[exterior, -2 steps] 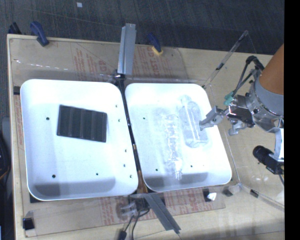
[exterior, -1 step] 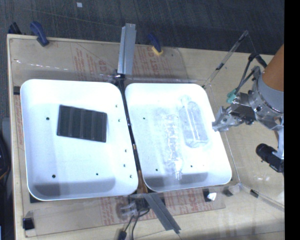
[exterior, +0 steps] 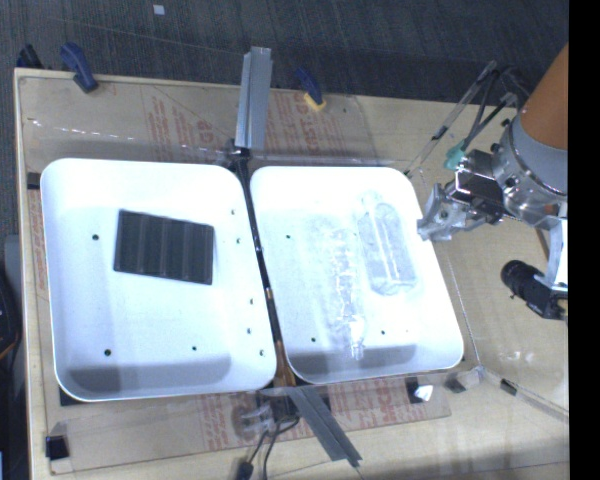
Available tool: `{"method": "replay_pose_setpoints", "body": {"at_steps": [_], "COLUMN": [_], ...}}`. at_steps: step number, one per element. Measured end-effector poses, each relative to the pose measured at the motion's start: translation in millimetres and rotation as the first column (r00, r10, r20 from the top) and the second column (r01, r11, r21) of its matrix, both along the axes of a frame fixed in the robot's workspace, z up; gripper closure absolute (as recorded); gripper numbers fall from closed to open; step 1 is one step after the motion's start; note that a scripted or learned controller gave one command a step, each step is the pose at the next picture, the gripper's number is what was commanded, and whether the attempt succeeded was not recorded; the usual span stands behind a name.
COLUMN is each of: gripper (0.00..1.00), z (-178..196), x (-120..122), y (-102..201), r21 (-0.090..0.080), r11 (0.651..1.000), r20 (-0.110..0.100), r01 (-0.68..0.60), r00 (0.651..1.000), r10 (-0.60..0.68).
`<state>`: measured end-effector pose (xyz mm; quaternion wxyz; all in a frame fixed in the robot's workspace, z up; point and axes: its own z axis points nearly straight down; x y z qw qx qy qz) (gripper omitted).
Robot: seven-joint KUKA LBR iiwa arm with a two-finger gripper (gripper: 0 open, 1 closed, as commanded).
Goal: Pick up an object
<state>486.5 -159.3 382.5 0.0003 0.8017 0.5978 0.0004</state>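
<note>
Bench (exterior: 180, 118): plywood top, two shallow white bins side by side, blue clamps along the far edge.

Left bin (exterior: 70, 348): holds one dark ribbed rectangular pad (exterior: 165, 247), lying flat in the far-left part of the floor, well apart from every wall.

Right bin (exterior: 440, 343): holds clear plastic items that are hard to read against the white floor. A clear bottle-like piece (exterior: 385, 245) lies on its side toward the bin's right half; a crinkled clear wrapper or second clear piece (exterior: 340, 278) lies just beside it, running toward the near wall. Cannot tell whether the two touch.

Arm (exterior: 540, 158): enters from the right, with the wrist outside the right bin's right wall.

Gripper (exterior: 438, 218): sits just at the right bin's right rim, above or beside the wall, near the bottle but apart from it. Finger state: cannot tell at this resolution. Nothing visibly held.

Judgement: approach phase, no grasp made. The bottle is the nearest candidate. For a good pick, centre over its middle, close across its narrow width rather than along its length, and descend clear of the bin wall. Risks: the round body may roll away, and the wrapper may snag.
</note>
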Motion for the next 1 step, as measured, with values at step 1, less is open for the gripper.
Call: {"method": "replay_pose_setpoints", "body": {"at_steps": [1], "gripper": [0.0], "z": [0.0], "x": [0.0], "y": [-0.1], "r21": [0.0], "r11": [1.0], "r20": [0.0], "r01": [0.0], "r00": [1.0], "r10": [0.0]}}
